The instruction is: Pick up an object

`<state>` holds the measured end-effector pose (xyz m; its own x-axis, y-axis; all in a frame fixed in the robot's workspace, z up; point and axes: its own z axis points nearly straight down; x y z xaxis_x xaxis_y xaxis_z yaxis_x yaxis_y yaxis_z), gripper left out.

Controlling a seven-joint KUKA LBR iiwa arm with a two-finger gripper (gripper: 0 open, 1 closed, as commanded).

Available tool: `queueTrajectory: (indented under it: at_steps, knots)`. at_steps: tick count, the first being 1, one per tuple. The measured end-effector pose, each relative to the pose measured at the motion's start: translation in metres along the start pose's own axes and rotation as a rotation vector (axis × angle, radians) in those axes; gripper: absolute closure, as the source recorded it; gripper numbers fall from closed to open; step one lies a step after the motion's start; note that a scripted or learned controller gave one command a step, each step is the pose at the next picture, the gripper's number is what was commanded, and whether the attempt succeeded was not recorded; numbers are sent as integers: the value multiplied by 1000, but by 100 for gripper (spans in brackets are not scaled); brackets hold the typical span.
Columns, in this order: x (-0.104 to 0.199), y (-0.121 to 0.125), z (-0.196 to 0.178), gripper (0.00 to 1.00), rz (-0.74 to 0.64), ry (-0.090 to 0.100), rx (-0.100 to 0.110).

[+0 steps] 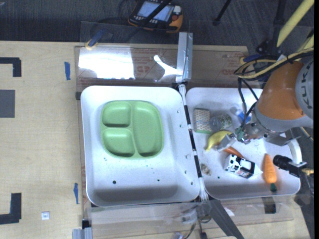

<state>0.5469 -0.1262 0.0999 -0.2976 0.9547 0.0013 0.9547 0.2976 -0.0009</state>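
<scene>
The right bin (219, 97) holds several objects. A yellow banana (218, 139) lies near its middle, a checked pad (202, 120) and a crumpled clear wrapper (221, 119) behind it. A black and white packet (239, 166) lies toward the front, with a thin orange piece (234, 152) just above it. An orange carrot (269, 169) rests at the front right. My gripper (244, 133) hangs low over the bin, just right of the banana's tip and above the orange piece. No object shows in its grasp.
The left bin (94, 178) holds a green divided plate (132, 128). A small blue item (242, 117) lies behind the gripper. The arm's orange band (282, 96) and cables cover the right bin's far right corner. A metal divider (192, 138) separates the bins.
</scene>
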Motion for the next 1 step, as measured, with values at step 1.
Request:
queueTrajectory:
  at_steps: [1]
  knots:
    - [13,-9,13,0,-23,-5,-6]
